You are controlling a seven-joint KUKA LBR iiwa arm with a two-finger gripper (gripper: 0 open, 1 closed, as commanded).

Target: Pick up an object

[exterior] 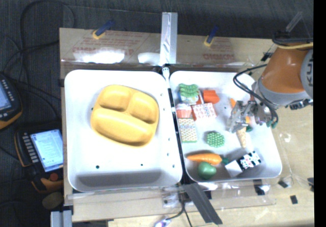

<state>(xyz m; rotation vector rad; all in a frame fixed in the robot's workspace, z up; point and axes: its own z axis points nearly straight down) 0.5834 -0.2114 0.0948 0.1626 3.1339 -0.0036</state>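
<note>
- Two shallow white plastic bins sit side by side on the counter; the right bin (265, 172) carries the small toys, the left bin (76, 170) a yellow three-part plastic tray (125, 114)
- The grey arm with its orange band (286, 71) reaches in from the right, and its jaws (243, 119) are low over the right bin's right side; whether they are open or shut I cannot tell, and nothing is clearly between them
- Likely targets lie close: a pale cone-shaped toy (242, 138) just below the jaws, a green dotted round toy (215, 139) to its left, a black-and-white patterned block (249, 160) nearer the front
- To do this well, I judge the jaws should centre on one lone piece, come down straight, and avoid the packed cluster of small boxes (196, 114) by the divider
- An orange plastic carrot (205, 158) and a green rounded toy (207, 170) touch each other at the front, a harder pick
- The counter is pale wood with clamps at the back; dark carpet lies beyond, with a handheld screen device (47, 149) and cables at the left
</note>
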